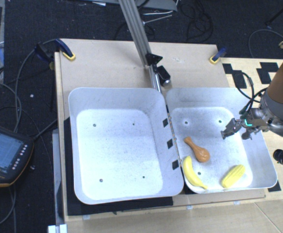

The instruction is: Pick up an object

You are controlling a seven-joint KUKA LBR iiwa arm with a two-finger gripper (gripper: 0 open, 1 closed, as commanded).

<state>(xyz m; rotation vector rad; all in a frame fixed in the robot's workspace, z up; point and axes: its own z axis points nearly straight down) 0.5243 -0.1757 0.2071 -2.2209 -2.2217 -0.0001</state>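
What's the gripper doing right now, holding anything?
Gripper: over the right bin, above the bin floor, nothing visible between its fingers. Open or shut cannot be told from this view.

Worktop (107, 64): carrying two bins lying side by side.
Left bin (117, 147): sitting left of the right bin, rims touching.
Right bin (204, 118): holding three things toward its near side.
Drumstick toy (198, 150): lying near the bin's middle, behind the banana.
Banana (192, 174): resting at the near left corner.
Corn cob (233, 175): lying right of the banana, apart from it.
Gripper (230, 130): hanging over the bin's right part, behind the corn cob.
Pendant (3, 154): sitting on the floor, left of the worktop.
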